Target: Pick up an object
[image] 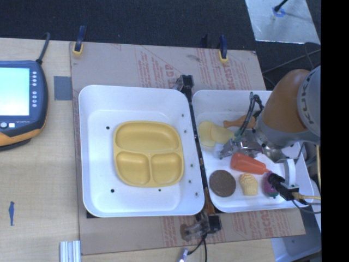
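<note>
The orange carrot-shaped toy [249, 163] is found lying flat in the right bin [218, 98], roughly mid-bin, tilted a bit with its thick end toward the upper left. The gripper [233, 146] is parked just up-left of the carrot, very near or touching its thick end; nothing can be seen lifted off the floor of the bin. Whether the gripper is released or clenched honestly can't be told from this angle, too much metal clutter there.

A pale yellow piece [210, 133] is seen up-left of the carrot, just past the gripper. A brown disc [222, 183] sits down-left of the carrot, a little corn-like piece [248, 184] directly below it, and a purple thing [269, 184] down-right, partly hidden by cabling. A small orange piece [240, 122] is tucked above the carrot, by the arm [286, 111].

Well left of the carrot, the left bin [92, 146] is occupied by a yellow divided tray [148, 153]. Both bins are set on cardboard [152, 64] on the counter [32, 201], and a handheld pendant [16, 102] is left far to the left.
</note>
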{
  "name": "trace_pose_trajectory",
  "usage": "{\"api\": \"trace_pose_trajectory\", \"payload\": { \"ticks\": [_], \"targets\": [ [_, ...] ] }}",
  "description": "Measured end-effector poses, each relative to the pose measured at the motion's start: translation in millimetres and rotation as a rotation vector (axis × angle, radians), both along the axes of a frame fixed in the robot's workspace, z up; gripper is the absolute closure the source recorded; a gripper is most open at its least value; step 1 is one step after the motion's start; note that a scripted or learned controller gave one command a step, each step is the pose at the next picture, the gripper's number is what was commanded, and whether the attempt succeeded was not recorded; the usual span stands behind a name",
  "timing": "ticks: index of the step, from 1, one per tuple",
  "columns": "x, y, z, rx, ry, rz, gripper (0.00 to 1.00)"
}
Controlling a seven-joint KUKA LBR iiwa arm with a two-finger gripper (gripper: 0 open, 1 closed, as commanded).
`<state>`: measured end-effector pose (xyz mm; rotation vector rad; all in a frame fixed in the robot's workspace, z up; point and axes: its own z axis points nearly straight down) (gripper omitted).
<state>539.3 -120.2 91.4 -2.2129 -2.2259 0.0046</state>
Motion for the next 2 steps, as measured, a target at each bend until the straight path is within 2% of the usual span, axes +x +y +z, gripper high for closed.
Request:
{"api": "trace_pose_trajectory", "payload": {
  "ticks": [1, 2],
  "targets": [
    [0.0, -1.0, 10.1, -0.001, 0.002, 0.004, 1.0],
    [-0.1, -1.0, 10.1, -0.001, 0.002, 0.004, 0.0]
  ]
}}
